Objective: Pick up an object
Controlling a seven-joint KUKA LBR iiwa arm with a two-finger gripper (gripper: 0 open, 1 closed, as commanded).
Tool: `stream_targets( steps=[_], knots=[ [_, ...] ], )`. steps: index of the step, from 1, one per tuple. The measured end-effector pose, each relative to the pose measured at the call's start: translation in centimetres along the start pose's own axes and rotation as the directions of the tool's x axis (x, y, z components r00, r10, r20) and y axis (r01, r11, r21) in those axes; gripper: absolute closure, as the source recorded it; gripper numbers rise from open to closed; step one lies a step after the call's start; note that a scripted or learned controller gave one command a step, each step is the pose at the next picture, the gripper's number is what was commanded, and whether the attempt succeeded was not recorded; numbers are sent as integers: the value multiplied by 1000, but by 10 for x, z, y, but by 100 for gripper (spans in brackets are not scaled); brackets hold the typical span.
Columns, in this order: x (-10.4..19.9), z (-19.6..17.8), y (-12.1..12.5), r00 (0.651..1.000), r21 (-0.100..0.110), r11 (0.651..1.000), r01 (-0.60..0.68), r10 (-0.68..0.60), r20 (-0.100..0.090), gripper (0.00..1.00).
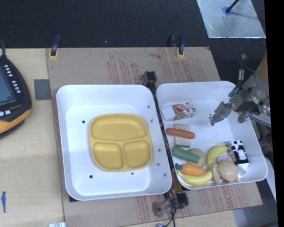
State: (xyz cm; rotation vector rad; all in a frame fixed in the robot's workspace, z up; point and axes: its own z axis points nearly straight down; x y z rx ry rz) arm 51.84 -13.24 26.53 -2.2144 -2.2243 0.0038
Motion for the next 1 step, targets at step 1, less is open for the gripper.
stream_targets(
  steps=[1],
  knots=[
    [41,109,27,1000,3,1000,2,-2,1,0]
  ],
)
